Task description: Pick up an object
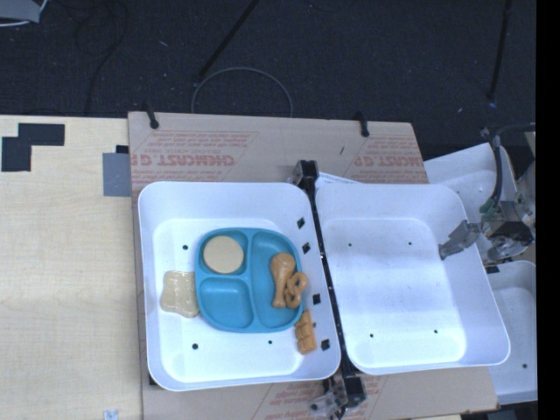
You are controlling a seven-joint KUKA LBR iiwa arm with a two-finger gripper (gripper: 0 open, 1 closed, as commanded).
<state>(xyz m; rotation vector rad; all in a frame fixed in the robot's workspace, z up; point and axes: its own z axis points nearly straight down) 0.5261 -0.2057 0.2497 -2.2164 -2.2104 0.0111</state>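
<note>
- Closest to the lower edge, a small tan lumpy piece (304,332) is lying on the floor of the left shallow white plastic bin (166,357), just off the lower right corner of the tray.
- A blue three-compartment plastic tray (238,307) is sitting in the middle of that left bin; its big lower compartment is showing bare blue.
- A pale beige, roughly square soft piece (179,293) is resting against the tray's left edge, on the bin floor.
- In the tray's right compartment a tan twisted, pretzel-like piece (287,279) is lying lengthwise, from the compartment's top down toward its lower end.
- In the tray's upper left compartment a pale cream round flat disc (222,254) is lying flat.
- The right shallow white plastic bin (394,357) is sitting beside the left one, their rims meeting along a dark central divider (317,261).
- The grey metal two-finger gripper (458,239) is hanging over the right rim of the right bin, at about mid-height of that rim, with the arm's hardware behind it at the frame's right side.
- I am seeing nothing between its fingers; whether they are spread or closed, I cannot tell from here.
- Every tray item is lying well apart from the gripper, over in the other bin to its left, across the divider.
- Farther back, a brown cardboard sheet with red printing (262,151) is lying under both bins, on a light wooden bench top (61,261).
</note>
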